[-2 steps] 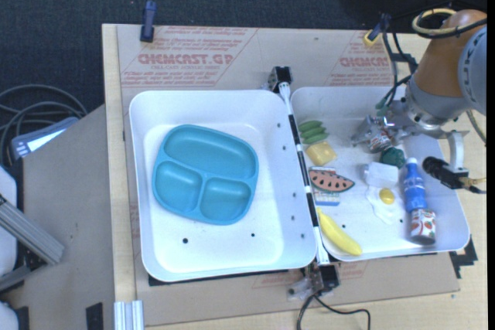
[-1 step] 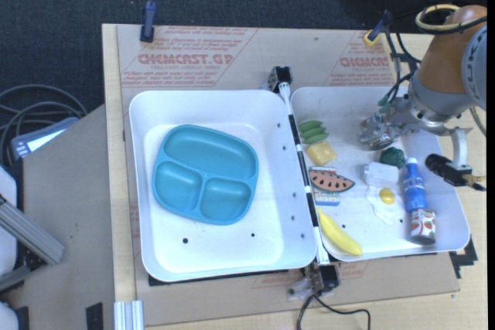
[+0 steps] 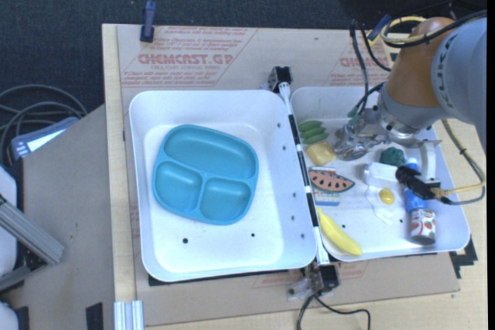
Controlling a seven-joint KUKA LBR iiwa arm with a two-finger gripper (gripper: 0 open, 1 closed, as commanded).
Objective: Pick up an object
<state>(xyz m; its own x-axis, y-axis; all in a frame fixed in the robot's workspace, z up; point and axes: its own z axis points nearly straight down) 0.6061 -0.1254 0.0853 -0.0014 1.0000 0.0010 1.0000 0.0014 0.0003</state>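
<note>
While the gripper hangs low in the right bin, its grip cannot be told.
Centre over one toy, say the melon slice, before closing.

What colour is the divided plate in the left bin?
Light blue all over; the divided plate lies in the left bin, clearest in the camera view.

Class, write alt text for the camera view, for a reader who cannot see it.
A grey arm's gripper hangs over the right bin, among toy food: a banana, a watermelon slice. The left bin holds a blue divided plate.
</note>
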